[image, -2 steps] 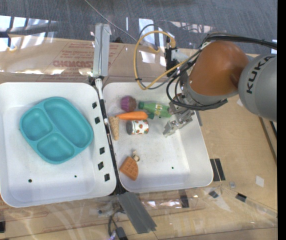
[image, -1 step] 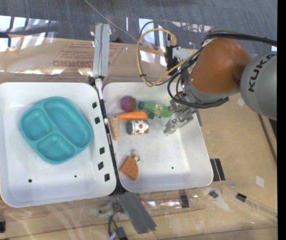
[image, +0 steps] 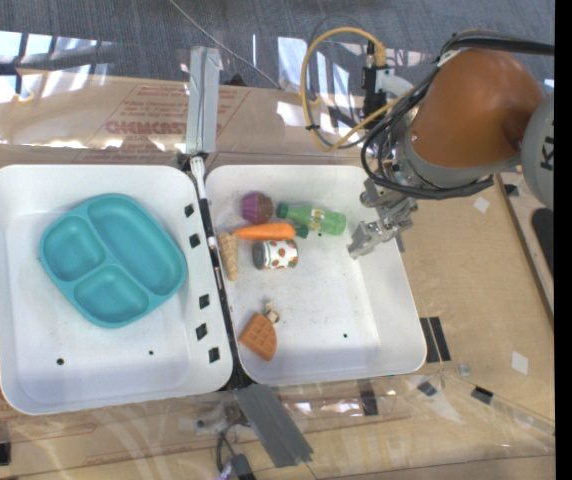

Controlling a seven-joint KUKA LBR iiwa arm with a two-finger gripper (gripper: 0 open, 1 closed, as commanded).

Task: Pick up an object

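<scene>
Gripper (image: 378,228) hangs over the right edge of the right bin (image: 386,308), pointing down and slightly left; finger state can't be told from this angle, nothing visibly between them. Arm (image: 471,108) comes in from the right, its orange band bulking above the wrist at the bin's top right corner, cables looped around it.

Objects cluster in the right bin's upper left part, left of the gripper and apart from it. Green bottle (image: 313,218) lies on its side, nearest the gripper. Purple ball-like thing (image: 257,207) just left of the bottle. Orange carrot (image: 265,232) lies flat below those two, touching or nearly touching the bottle. Small can with red spots (image: 278,255) just under the carrot. Tan cone-like piece (image: 229,254) along the bin's left wall. Orange waffle-like piece (image: 259,336) lower down, well apart from the rest.

Left bin (image: 26,348) holds a teal divided plate (image: 113,258), three compartments, tilted diagonal.
</scene>
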